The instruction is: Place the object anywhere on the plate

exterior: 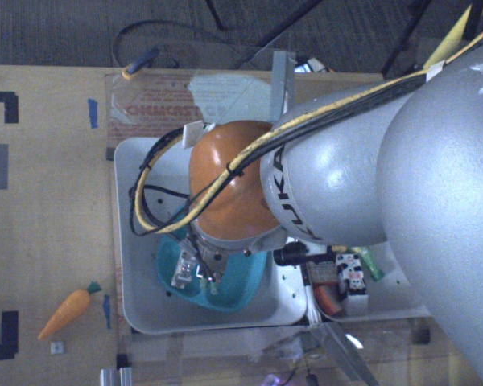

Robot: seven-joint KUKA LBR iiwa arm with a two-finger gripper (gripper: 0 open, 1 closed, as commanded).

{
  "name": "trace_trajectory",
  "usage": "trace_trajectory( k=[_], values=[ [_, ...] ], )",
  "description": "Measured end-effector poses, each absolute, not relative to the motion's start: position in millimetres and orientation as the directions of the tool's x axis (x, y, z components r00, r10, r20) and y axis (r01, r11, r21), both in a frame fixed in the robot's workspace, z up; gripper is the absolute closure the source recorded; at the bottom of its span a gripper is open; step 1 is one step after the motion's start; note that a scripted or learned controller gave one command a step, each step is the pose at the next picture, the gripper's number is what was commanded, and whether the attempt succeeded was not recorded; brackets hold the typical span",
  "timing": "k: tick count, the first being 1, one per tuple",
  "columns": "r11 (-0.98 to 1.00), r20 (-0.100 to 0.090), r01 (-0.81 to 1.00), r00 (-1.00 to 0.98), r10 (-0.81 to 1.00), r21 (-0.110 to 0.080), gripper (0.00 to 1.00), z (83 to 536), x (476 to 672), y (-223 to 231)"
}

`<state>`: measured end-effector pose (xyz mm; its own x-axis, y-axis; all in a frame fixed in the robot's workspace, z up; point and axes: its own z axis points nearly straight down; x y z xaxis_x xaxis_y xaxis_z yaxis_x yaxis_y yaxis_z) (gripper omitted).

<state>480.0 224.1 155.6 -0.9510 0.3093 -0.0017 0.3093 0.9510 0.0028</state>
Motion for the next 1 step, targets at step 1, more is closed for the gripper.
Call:
trace_trajectory(
  k=[1],
  values=[
    [0.986, -0.004, 0.167, -0.986, 0.167, 0.003, 1.0, 208.8, 480.0, 212.3]
  ],
)
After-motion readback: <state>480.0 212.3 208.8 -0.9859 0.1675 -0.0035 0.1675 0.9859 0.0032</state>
